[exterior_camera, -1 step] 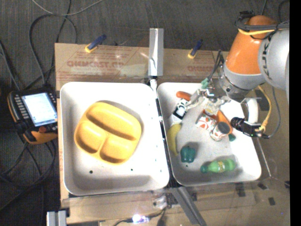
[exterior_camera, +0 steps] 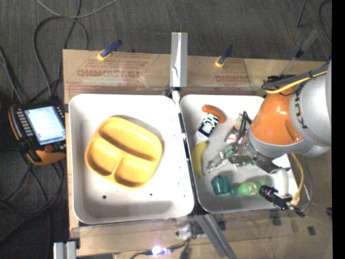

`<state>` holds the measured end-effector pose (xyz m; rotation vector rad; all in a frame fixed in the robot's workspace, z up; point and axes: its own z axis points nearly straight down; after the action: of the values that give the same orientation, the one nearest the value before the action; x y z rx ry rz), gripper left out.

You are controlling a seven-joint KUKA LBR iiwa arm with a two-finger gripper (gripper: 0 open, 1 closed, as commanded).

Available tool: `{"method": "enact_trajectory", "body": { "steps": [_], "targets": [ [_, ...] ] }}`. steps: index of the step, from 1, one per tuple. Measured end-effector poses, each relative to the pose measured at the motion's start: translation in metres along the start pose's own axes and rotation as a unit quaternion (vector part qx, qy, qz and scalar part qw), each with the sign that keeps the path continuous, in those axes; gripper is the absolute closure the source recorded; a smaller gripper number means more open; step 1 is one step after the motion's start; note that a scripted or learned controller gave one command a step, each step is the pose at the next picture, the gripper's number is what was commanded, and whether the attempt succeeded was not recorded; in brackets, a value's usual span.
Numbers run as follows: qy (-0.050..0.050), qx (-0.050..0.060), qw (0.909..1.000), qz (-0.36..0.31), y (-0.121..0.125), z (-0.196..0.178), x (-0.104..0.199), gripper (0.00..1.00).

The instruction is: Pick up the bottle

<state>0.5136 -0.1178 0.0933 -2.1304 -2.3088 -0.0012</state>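
Crowded right bin (exterior_camera: 188, 144): banana (exterior_camera: 200, 156) against left wall, green bottle (exterior_camera: 237, 188) along near edge, open floor toward far right corner.

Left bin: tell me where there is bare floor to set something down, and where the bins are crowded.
Left bin: bare floor rings the yellow tray, widest along the near edge and near-right corner. Right bin: crowded by the bottle, banana, other items and the gripper.

Tray (exterior_camera: 125, 151) sits mid left bin (exterior_camera: 78, 161). In right bin (exterior_camera: 197, 193): bottle (exterior_camera: 237, 188) at 6 o'clock, banana (exterior_camera: 200, 156) at 9, gripper (exterior_camera: 220, 161) btwn them, above bottle. Tablet (exterior_camera: 44, 124) lies outside, 9 o'clock of left bin.
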Motion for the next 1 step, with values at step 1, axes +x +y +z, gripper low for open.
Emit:
{"method": "enact_trajectory", "body": {
  "steps": [1],
  "targets": [
    [-0.001,-0.008,0.9929,0.119,-0.0265,0.0028,-0.0254,0.0]
  ]
}}
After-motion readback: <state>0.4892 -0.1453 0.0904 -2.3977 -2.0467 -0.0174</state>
